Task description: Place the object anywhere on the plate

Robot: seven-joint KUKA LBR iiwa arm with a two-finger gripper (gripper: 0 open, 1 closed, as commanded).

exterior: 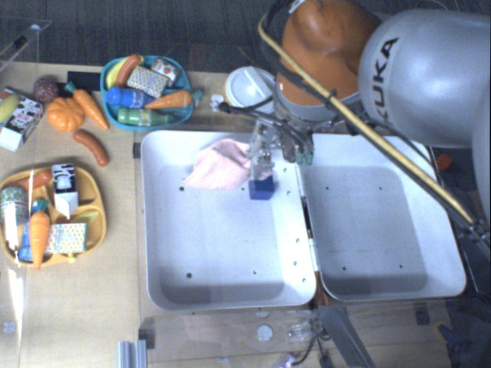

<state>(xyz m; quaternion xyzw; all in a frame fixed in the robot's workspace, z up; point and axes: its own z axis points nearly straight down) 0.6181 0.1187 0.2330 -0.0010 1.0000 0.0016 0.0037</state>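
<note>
Partly hidden, gripper meets blue block beside pink cloth

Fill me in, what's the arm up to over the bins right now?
The KUKA arm reaches in from the right, and its gripper is down in the left bin, right above a small blue block. A pink plate lies just to the block's left, at the bin's far end. The block sits on the bin floor beside the plate, not on it, so the placing is not yet done. The right bin sits alongside.
</note>
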